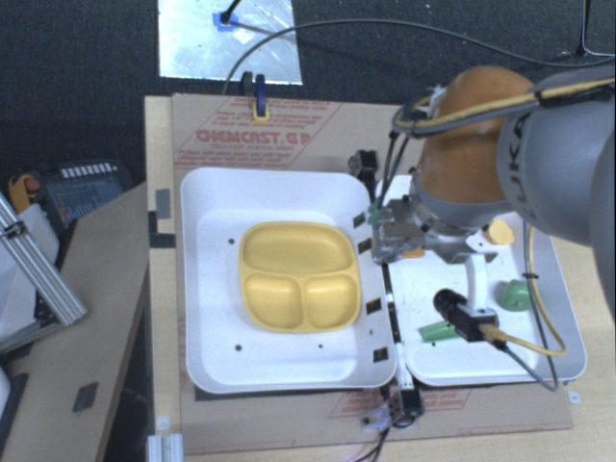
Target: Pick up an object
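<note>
yellow three-section plate (295,276) sitting flat in the left bin, green stick thing (436,332), green rounded lump (515,295) and small yellow piece (500,231) over in the right bin

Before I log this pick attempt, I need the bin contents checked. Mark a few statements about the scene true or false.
1. The yellow three-compartment plastic tray lies in the left white bin. True.
2. The tray holds a green object. False: its compartments show nothing inside.
3. A small green stick-shaped object lies in the right white bin. True.
4. The grey arm with the orange band hangs over the left bin. False: it hangs over the right bin.
5. A rounded pale green object lies in the right bin. True.
</note>
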`<state>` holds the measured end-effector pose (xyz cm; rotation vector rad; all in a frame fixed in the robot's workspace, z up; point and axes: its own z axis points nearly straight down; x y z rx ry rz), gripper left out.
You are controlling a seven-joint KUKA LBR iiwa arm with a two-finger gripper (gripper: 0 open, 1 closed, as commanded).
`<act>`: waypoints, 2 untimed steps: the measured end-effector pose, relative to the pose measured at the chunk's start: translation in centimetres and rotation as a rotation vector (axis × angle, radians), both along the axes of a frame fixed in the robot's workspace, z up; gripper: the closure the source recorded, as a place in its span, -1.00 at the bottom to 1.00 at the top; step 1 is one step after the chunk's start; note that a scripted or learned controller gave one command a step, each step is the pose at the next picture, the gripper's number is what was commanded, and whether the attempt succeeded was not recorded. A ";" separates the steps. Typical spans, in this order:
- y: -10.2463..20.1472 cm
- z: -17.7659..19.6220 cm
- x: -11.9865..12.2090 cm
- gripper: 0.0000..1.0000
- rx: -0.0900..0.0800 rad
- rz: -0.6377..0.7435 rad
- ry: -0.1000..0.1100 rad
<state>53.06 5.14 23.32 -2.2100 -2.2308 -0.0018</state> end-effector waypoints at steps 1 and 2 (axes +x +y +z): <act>4.3 -0.7 -1.6 1.00 0.000 0.000 0.000; 4.0 -0.7 -1.6 -1.00 -0.001 -0.006 -0.001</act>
